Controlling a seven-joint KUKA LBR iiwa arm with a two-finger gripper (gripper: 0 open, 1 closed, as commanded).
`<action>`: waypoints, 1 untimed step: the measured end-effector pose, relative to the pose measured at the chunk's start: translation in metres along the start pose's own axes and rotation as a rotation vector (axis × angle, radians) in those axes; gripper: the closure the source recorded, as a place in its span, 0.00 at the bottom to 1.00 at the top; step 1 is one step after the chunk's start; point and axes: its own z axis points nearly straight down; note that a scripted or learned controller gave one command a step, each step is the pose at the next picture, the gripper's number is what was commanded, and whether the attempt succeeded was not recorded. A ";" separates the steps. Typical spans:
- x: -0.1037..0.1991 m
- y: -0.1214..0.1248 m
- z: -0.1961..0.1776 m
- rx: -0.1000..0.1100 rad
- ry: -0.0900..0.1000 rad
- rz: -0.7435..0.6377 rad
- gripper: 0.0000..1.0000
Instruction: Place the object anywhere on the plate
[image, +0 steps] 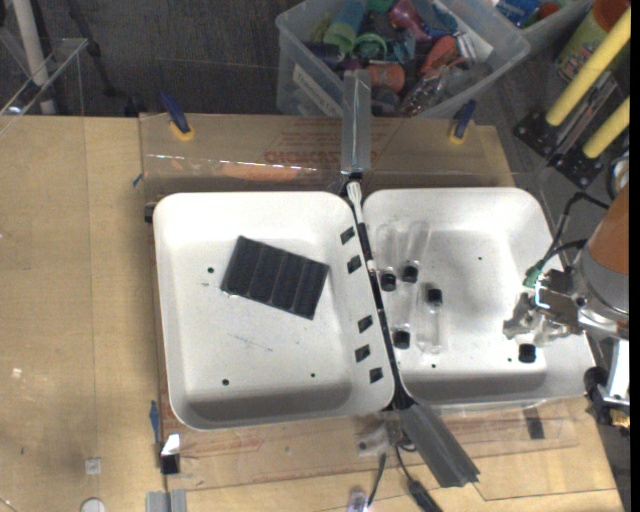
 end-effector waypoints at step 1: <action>0.036 -0.013 0.097 0.002 0.000 -0.001 1.00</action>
